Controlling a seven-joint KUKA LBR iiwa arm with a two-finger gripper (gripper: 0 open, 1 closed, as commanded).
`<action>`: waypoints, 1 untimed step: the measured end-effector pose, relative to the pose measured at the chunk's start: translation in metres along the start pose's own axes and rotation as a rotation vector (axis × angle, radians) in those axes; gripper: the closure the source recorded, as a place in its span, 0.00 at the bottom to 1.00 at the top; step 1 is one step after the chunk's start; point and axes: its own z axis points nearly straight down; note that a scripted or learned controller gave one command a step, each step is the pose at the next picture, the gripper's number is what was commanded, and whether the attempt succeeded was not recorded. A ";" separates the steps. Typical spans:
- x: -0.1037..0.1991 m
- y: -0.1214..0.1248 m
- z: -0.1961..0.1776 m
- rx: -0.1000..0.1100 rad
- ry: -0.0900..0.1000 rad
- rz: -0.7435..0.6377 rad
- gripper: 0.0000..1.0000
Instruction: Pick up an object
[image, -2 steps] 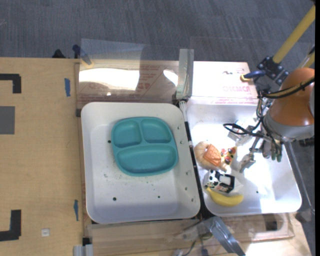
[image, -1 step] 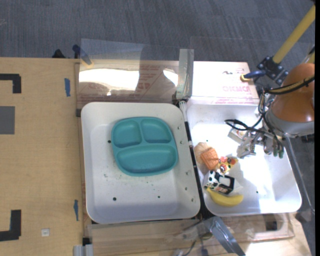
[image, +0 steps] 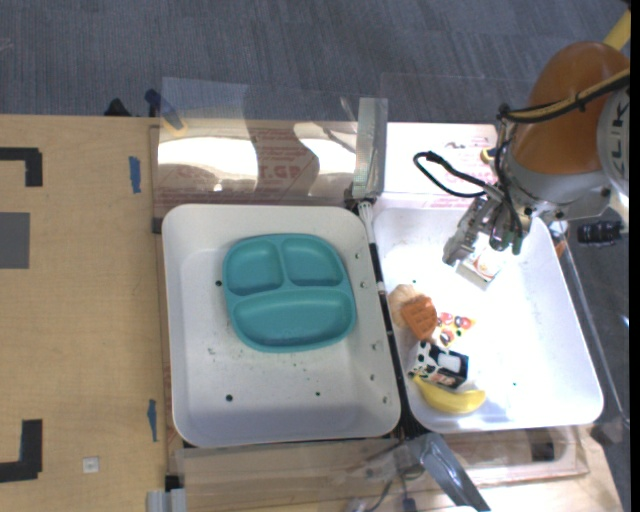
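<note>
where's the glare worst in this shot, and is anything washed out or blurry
Camera view: the right bin is overexposed, its floor nearly pure white; glare streaks the clear plastic sheet behind the left bin; the teal plate is evenly lit; the end effector looks slightly soft.

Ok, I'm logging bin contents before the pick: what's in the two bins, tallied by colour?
Teal: 1, divided plate in the left bin
Orange-brown: 1, toy
Black-and-white: 1, toy
Yellow: 1, banana
Those three lie in the right bin.
Total: 4
</note>
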 end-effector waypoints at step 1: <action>0.055 0.025 -0.063 0.000 0.001 -0.213 1.00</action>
